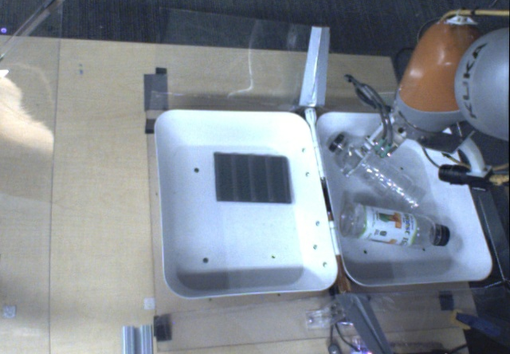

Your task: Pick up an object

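Gripper (351, 155) seemingly above bottle (392, 226)

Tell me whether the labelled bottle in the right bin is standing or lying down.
Lying down. The bottle rests on its side on the right bin floor, its dark cap pointing right.

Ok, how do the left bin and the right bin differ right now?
The left bin has a dark ribbed rectangular panel on its floor; the right bin has none visible. The right bin holds a clear bottle with a green-orange label; the left bin holds no bottle. The arm reaches over the right bin. Both are shallow and white.
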`<action>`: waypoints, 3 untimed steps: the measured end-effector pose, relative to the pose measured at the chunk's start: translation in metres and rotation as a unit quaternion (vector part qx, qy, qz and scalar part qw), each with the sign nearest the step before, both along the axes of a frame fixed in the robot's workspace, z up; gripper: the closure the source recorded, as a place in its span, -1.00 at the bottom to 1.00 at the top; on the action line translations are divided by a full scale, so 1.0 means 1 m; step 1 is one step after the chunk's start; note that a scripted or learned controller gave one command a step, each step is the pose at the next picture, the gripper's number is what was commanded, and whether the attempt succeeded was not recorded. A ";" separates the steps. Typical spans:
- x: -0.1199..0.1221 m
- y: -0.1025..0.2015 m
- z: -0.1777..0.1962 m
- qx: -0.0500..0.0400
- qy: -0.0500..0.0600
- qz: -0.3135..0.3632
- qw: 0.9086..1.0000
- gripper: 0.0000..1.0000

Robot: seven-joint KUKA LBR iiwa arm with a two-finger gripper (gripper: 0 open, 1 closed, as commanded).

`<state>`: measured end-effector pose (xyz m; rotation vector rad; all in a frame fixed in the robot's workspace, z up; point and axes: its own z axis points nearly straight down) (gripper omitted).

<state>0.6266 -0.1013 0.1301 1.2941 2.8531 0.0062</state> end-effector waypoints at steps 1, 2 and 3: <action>0.029 0.003 -0.040 0.000 0.006 0.010 1.000 -1.00; 0.031 0.003 -0.028 -0.001 0.000 0.010 1.000 1.00; 0.039 0.070 0.057 0.001 0.000 -0.039 0.999 1.00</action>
